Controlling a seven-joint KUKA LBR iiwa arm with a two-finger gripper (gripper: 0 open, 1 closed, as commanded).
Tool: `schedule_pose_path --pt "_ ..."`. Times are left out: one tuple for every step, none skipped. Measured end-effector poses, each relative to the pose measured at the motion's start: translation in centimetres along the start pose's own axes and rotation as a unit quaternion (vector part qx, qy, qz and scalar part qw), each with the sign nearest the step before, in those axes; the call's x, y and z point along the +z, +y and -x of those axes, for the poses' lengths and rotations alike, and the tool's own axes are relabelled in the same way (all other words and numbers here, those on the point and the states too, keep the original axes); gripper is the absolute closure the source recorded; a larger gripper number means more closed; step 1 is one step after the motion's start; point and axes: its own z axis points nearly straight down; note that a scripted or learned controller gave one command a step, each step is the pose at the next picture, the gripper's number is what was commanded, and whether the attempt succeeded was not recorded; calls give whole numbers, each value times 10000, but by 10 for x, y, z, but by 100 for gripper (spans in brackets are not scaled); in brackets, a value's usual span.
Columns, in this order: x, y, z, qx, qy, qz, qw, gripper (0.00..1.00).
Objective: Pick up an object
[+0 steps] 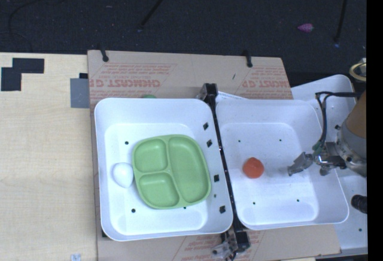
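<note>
A small orange-red ball (254, 167) lies near the middle of the right bin (281, 218). My gripper (303, 164) reaches in over that bin's right side, low and to the right of the ball, with a gap between them. Nothing shows in its grasp. In the left bin (114, 122) lies a green three-compartment plate (170, 170), and a white egg-shaped object (123, 174) rests against the plate's left edge.
The two bins meet at a black-clipped divider (218, 158). They sit on a cardboard sheet (179, 74). A small green thing (148, 96) peeks from behind the left bin's far rim. A wooden bench top (42, 164) spreads to the left.
</note>
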Motion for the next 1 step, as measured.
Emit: schedule_pose_path --pt "63 -4 1 -1 1 1 10000 0"
